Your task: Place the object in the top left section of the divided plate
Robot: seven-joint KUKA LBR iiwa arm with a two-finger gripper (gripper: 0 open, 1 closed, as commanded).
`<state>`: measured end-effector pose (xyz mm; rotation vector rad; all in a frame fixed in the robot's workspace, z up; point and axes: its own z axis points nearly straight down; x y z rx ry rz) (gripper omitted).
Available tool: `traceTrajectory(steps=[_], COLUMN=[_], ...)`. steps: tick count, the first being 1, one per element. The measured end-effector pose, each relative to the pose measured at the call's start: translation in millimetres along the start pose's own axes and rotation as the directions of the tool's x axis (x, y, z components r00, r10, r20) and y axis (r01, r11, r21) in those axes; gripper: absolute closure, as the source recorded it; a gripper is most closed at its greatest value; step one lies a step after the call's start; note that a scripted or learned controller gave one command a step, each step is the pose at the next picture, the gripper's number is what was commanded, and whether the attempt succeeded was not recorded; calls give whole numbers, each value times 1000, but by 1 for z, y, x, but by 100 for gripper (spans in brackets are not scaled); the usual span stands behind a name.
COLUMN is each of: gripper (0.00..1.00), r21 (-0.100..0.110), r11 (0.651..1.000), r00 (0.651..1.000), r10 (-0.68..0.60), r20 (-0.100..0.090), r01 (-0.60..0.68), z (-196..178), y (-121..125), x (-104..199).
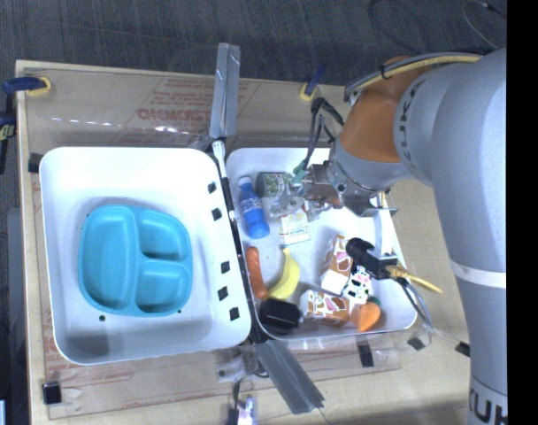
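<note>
Gripper (297,200) low in right bin (395,237), grip state unclear; blue bottle (251,212) just left.

The divided plate (136,259) is bright turquoise blue, lying in the left of 2 white bins (65,180). The right bin (242,162) is white too. In it, a blue bottle (252,215) with a darker blue cap, a yellow banana (288,277), an orange carrot (255,271), a glossy black piece (280,313), and a white block with black cow patches (359,286). The arm (446,149) is grey with an orange band (372,124). The surface (119,96) is tan with faded red print.
</note>
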<state>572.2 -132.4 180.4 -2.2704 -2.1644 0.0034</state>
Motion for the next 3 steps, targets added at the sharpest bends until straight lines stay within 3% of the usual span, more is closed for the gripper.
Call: traceTrajectory(steps=[1, 2, 3], gripper=[100, 100, 0], r21=[1, -2, -2], r11=[984, 982, 982], r00=[984, 982, 982], r10=[-176, -190, -190], r20=[1, 3, 3], r01=[176, 190, 190], z=[-10, -11, -11], y=[4, 11, 11], x=[56, 159, 159])
